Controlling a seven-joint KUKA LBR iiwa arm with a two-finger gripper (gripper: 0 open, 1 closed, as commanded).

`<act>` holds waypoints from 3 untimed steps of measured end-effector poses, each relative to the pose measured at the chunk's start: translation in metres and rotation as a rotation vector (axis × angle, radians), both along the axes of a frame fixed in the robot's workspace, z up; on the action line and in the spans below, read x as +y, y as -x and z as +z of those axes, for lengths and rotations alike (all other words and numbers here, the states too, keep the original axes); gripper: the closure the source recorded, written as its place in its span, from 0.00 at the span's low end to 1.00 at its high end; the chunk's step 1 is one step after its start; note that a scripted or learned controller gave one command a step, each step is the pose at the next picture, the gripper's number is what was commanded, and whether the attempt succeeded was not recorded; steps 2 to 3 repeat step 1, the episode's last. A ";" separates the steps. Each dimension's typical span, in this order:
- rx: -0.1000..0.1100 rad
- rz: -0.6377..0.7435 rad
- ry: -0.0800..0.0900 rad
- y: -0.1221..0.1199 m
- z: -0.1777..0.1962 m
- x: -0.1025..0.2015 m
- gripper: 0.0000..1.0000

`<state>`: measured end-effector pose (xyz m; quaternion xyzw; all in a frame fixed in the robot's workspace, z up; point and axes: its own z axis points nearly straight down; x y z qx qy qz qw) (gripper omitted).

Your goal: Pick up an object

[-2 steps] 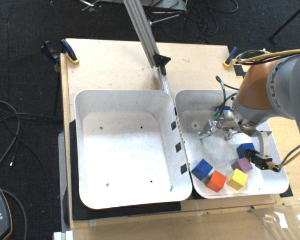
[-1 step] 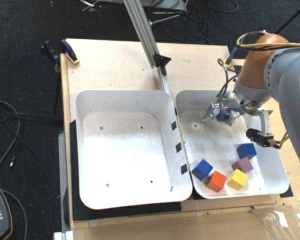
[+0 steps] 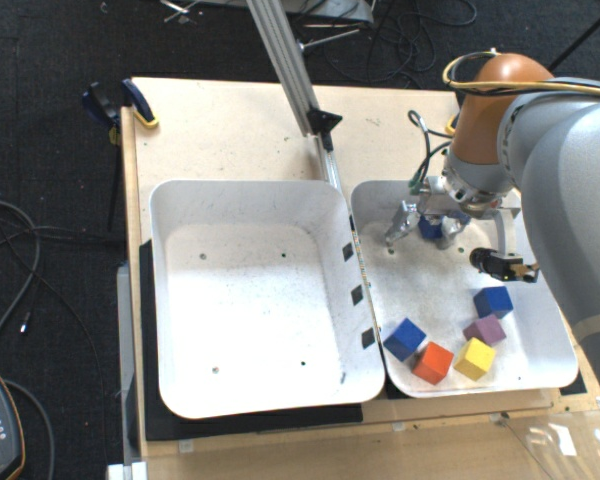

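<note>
Five small blocks look light, rigid; pinch opposite flat faces. Claw seems to pinch something blue.

We see two bins side by side on the bench, the left bin touching the right bin along their shared edge. In the right bin, five blocks cluster near its front, close together, while the gripper hangs over its rear part, with what may be a sixth block at it. A slanted rail stands behind the bins, meeting the bench near their seam, and a clamp sits at the bench's rear left corner.
</note>
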<state>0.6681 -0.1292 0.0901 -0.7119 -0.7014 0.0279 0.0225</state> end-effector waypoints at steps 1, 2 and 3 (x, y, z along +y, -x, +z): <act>-0.009 0.001 -0.012 -0.002 0.001 -0.025 0.00; -0.009 0.001 -0.012 -0.002 0.001 -0.025 0.00; -0.009 0.001 -0.012 -0.002 0.001 -0.025 0.00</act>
